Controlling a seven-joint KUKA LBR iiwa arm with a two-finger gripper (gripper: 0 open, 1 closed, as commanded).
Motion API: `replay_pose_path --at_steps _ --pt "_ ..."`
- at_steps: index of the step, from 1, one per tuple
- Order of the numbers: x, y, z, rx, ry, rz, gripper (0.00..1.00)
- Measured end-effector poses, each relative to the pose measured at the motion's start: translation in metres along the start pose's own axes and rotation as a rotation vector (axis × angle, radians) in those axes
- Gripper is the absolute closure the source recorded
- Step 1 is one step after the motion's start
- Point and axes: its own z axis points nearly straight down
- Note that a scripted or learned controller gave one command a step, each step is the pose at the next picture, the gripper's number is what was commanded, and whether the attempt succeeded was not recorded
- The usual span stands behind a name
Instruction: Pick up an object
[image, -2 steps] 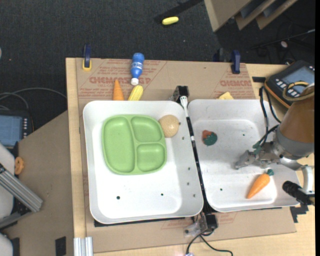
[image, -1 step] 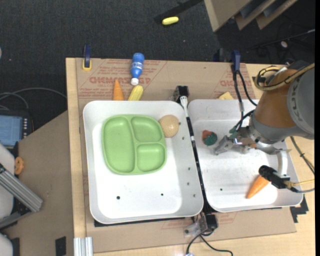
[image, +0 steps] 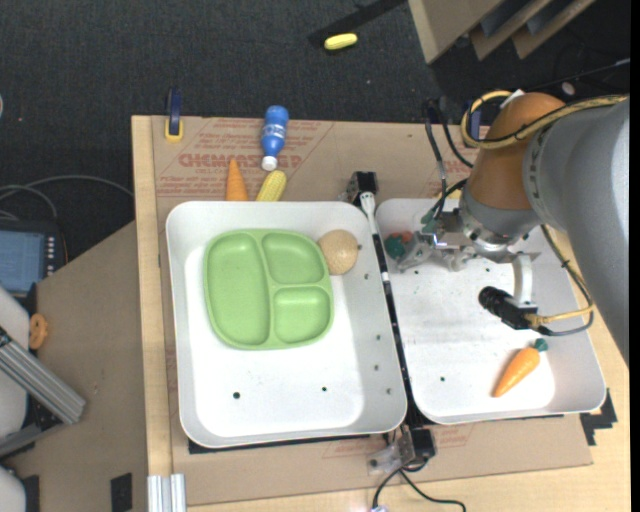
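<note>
My gripper (image: 441, 248) hangs low over the far left part of the right bin (image: 470, 400), under the orange wrist band. Just to its left, near the bin's far left corner, lies a small green and red object (image: 399, 243), partly hidden by the gripper's body. An orange toy carrot (image: 517, 370) with a green top lies in the right bin's near right area, well apart from the gripper. A beige round object (image: 340, 250) rests in the left bin (image: 270, 415) beside a green divided plate (image: 268, 288).
Behind the bins on the cardboard lie a blue and white bottle (image: 273, 135), a small carrot (image: 235, 182) and a yellow corn piece (image: 271, 185). A black cable connector (image: 500, 303) hangs over the right bin. The grey arm covers the far right.
</note>
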Motion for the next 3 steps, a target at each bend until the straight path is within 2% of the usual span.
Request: replay_pose_path --at_steps 1,2,3 --pt "-0.007 0.039 0.000 0.000 -0.003 0.004 0.00" --pt "-0.007 0.038 -0.011 0.000 -0.004 0.004 1.00" --pt "-0.015 -0.025 -0.078 0.007 -0.001 0.010 1.00"
